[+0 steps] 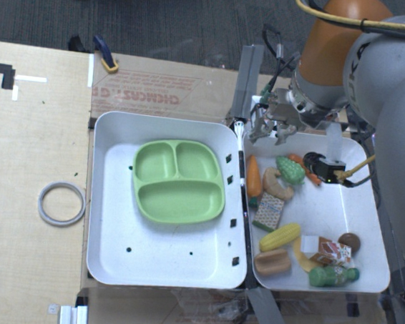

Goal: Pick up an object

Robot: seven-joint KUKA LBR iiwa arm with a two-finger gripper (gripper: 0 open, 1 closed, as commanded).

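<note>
1. The arm [383,83], grey with its orange band, reaches in from the right and carries the jaws [269,131] over the far left corner of the right bin [376,233]; whether the jaws are apart or together I cannot tell, and nothing shows between them
2. The left bin [104,205] lies to the left of the jaws, with a green divided plate [179,182] in it
3. Nearest pick candidates lie just below the jaws toward the near side: an orange carrot [253,176], its long axis running far-to-near along the bin's left wall, and a green vegetable [290,169] slightly right of it
4. Further on the near side sit a yellow corn cob [280,237], lying slantwise, and a hot dog [272,261]
5. Cardboard [152,91] on the desk, left of the jaws, bears red print seen upside down; I cannot read it with confidence
</note>
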